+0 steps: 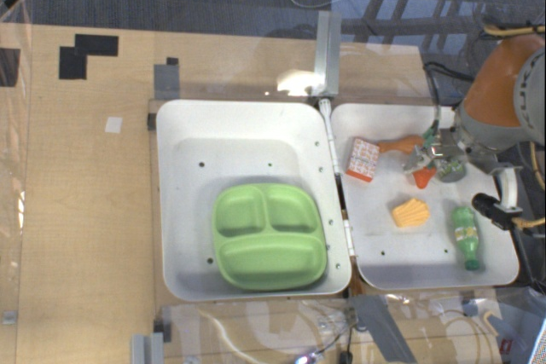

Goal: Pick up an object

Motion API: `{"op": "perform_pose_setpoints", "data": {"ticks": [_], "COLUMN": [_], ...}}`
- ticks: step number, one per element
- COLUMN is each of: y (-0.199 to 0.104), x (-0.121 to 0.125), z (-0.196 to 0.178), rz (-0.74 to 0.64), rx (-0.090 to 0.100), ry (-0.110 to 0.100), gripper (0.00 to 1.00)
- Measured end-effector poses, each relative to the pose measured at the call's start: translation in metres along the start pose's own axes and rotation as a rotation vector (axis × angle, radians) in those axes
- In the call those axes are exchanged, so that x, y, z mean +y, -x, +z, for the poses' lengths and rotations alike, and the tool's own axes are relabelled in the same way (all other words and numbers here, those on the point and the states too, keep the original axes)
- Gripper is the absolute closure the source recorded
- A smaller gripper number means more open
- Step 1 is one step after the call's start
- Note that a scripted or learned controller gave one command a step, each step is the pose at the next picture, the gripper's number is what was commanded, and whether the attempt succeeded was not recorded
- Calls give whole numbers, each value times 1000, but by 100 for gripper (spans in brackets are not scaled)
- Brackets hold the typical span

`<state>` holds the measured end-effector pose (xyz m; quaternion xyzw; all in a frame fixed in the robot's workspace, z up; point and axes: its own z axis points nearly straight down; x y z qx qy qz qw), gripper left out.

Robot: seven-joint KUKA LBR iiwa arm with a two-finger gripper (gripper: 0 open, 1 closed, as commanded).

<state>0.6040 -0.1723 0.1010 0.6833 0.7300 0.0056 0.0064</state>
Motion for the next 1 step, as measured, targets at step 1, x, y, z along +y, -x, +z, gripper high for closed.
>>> {"op": "perform_pose_setpoints", "data": {"ticks": [1], "y": [-120], "x": [39], "z": [-85], "rz": [10], "rx": [2], "ry": [-10], "gripper": [100]}}
